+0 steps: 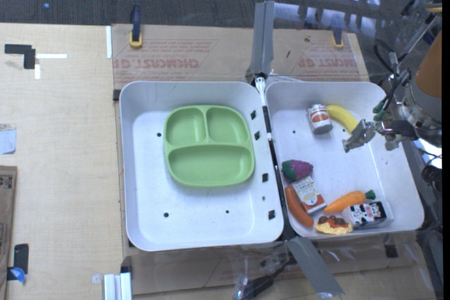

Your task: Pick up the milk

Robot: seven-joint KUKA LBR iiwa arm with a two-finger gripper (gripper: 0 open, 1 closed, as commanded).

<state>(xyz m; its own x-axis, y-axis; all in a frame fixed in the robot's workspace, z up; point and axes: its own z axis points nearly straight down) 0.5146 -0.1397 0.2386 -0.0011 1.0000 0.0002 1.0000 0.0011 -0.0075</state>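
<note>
At the near right corner of the right bin (394,98), the milk (368,213) lies as a small carton with a black-and-white cow print, flat on its side and pressed close to the bin wall. The gripper (360,135) hangs above the right side of that bin, farther back than the milk and well apart from it, its 2 fingers spread and holding nothing.

Crowding is the main risk. A carrot (346,201) lies just beside the carton on its far side, and a yellow and brown pastry-like piece (332,224) touches or nearly touches its left end. Fingers coming down here could land on the carrot, or pinch both things together. The wall is a second hazard: one finger may strike the rim and stop short of the carton. A flat, smooth box could also slide out of a shallow grip.

Everything looks like hard, glossy toy plastic. A sausage (298,207), an orange juice box (308,194) and purple grapes (297,168) sit to the left, a can (320,118) and banana (342,116) at the far end. A green 3-part plate (209,145) rests in the left bin (140,172).
</note>
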